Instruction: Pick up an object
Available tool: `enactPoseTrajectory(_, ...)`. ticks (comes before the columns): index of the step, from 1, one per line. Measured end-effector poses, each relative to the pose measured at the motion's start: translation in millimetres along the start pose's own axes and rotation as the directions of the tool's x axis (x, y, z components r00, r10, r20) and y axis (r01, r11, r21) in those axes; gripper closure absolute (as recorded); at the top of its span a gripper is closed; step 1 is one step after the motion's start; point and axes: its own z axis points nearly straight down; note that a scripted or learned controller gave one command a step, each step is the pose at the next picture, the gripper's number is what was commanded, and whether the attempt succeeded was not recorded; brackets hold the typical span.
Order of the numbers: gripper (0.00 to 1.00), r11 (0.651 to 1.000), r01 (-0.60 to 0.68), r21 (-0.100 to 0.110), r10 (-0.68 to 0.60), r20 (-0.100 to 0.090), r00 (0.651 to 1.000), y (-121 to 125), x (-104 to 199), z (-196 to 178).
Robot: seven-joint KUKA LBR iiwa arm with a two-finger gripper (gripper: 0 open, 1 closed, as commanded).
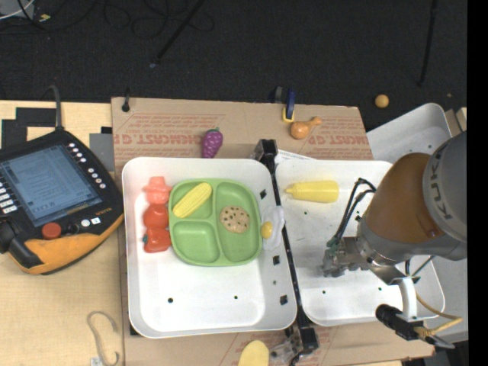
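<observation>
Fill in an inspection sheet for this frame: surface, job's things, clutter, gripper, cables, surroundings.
Surface: two white bins side by side, left bin and right bin, on cardboard.
Job's things: left bin holds a green divided plate with corn and a cookie, and a red figure beside it; right bin holds a yellow bottle.
Clutter: purple grapes and an orange gourd-shaped toy on the cardboard; a yellow object at the front edge.
Gripper: gripper low in the right bin; finger state not readable.
Cables: black cable along the wrist.
Surroundings: teach pendant at left.

A teach pendant point(49, 197) lies on the bench point(46, 311) left of the bins.
</observation>
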Motion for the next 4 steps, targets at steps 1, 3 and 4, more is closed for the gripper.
enactPoseTrajectory(1, 1.00, 1.000, 0.007, -0.008, -0.007, 0.002, 1.000, 2, -6, -61)
enactPoseTrajectory(3, 1.00, 1.000, 0.006, -0.004, -0.006, 0.002, 1.000, -1, -2, -122)
enactPoseTrajectory(4, 1.00, 1.000, 0.012, -0.004, -0.012, 0.000, 1.000, 15, 55, -113)
